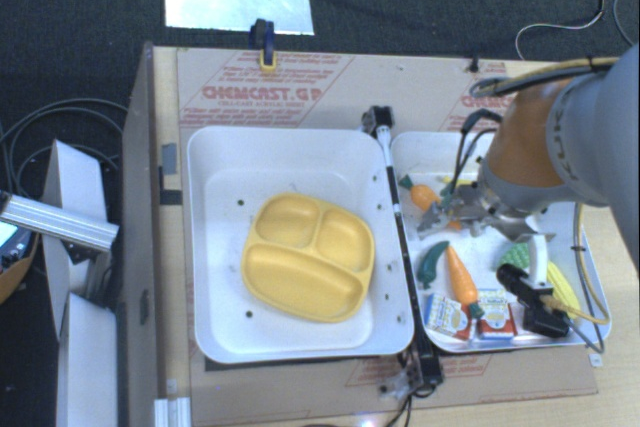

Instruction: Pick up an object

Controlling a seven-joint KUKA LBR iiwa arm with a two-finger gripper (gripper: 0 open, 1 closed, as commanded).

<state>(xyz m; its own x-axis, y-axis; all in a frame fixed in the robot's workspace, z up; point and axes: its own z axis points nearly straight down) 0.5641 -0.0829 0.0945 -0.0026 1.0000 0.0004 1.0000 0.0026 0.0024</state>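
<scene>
Yellow moulded plastic sits in the left bin (215, 215): a glossy tray (308, 257) with rounded corners and three shallow compartments, lying flat on the smooth white floor. Both bins rest on a brown cardboard sheet (300, 85) printed in red.

The right bin (420, 147) holds small toy foods. A tapered orange carrot (460, 277) lies near the middle, with a curved dark green piece (432, 260) just beside it on the left. Two flat printed cartons (470, 315) sit side by side against the near rim, and a ribbed yellow corn cob (560, 285) lies towards the right wall. A small rounded orange piece (424, 196) sits close to the dividing wall.

The metallic gripper (445, 218) is low over this bin, between the rounded orange piece and the carrot. Whether it is open or closed, or has hold of anything, cannot be told.
</scene>
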